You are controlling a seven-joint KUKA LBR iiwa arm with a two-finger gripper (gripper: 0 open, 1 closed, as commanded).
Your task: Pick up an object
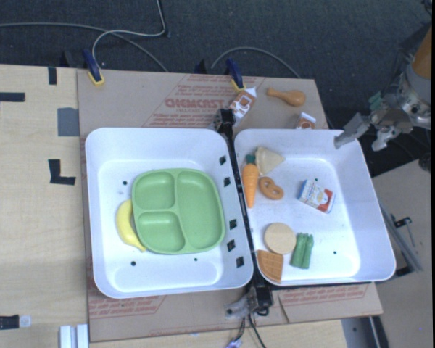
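Hovering with the gripper spread open and empty at the right bin's far corner, seemingly approaching, needing to descend toward the small milk carton lying below-left of the jaws.

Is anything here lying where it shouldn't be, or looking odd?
Yes. A tan drumstick-shaped toy and a small carton lie on the cardboard behind the bins, outside both. Another small item sits just past the right bin's back rim. In the left bin, a banana is partly tucked under the green plate.
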